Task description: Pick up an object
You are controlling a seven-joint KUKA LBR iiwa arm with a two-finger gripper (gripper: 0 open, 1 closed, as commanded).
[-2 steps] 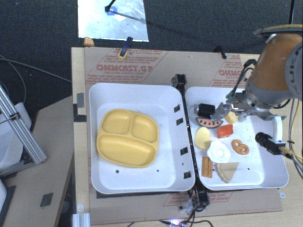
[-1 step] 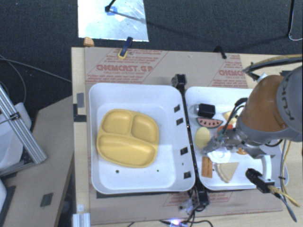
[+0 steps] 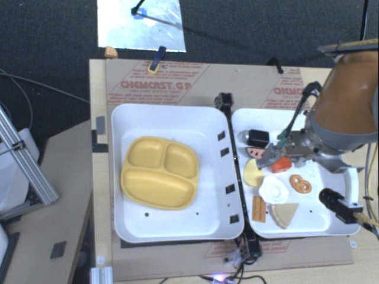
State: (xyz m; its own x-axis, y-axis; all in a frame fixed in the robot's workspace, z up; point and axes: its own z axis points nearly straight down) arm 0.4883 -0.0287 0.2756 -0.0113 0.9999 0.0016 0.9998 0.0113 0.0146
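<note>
- The red piece (image 3: 282, 165) — seemingly toy food — lay in the right bin (image 3: 340, 220), right at the tips of the jaws (image 3: 273, 154).
- Whether the jaws were open or had anything between them I could not tell.
- Close around them sat a pale yellow wedge (image 3: 253, 174) just below, a black block (image 3: 258, 138) just above and a pretzel (image 3: 301, 185) below and to the right — crowded ground.
- A good grasp would probably mean centring on the red piece alone, then lifting straight up.
- Far left of the jaws, the yellow divided plate (image 3: 160, 171) filled the left bin (image 3: 127, 120) on the desk (image 3: 177, 83).
</note>
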